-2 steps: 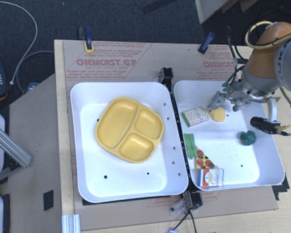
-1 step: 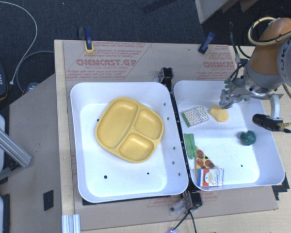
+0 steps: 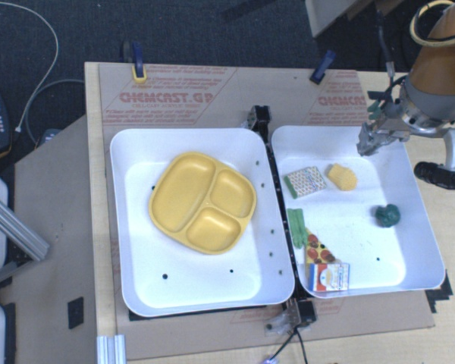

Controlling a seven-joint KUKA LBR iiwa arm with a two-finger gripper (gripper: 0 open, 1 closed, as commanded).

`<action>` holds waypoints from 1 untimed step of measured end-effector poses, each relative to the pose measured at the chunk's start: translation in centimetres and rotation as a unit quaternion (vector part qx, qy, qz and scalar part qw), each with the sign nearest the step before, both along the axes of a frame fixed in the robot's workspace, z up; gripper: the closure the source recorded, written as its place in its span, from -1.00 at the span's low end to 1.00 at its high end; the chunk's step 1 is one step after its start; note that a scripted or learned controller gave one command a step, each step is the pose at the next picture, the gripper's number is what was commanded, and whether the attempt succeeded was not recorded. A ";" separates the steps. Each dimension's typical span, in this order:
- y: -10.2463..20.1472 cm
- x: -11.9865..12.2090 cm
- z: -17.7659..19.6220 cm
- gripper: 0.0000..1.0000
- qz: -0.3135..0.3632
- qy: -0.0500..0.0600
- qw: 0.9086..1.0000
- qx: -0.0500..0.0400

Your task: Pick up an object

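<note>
Snack box (image 3: 328, 275) overhangs bin rim (image 3: 364, 288) | gripper (image 3: 371, 141) blurred, grip state unclear | arm cropped

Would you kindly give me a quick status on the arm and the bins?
Gripper over the right bin's far edge, holding nothing visible. Nearest item: yellow sponge-like block, untouched. Yellow divided plate in the left bin. Nothing blocking.
</note>
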State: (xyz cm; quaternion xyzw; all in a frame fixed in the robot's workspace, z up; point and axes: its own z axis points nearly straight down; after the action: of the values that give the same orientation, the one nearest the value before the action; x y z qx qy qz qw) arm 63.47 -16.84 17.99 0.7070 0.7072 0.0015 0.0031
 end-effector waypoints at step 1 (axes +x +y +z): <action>0.2 0.6 6.3 1.00 0.001 -0.001 1.000 0.000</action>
State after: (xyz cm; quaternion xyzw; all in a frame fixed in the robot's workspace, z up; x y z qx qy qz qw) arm 64.06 -16.65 24.34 0.7066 0.7076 0.0019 0.0039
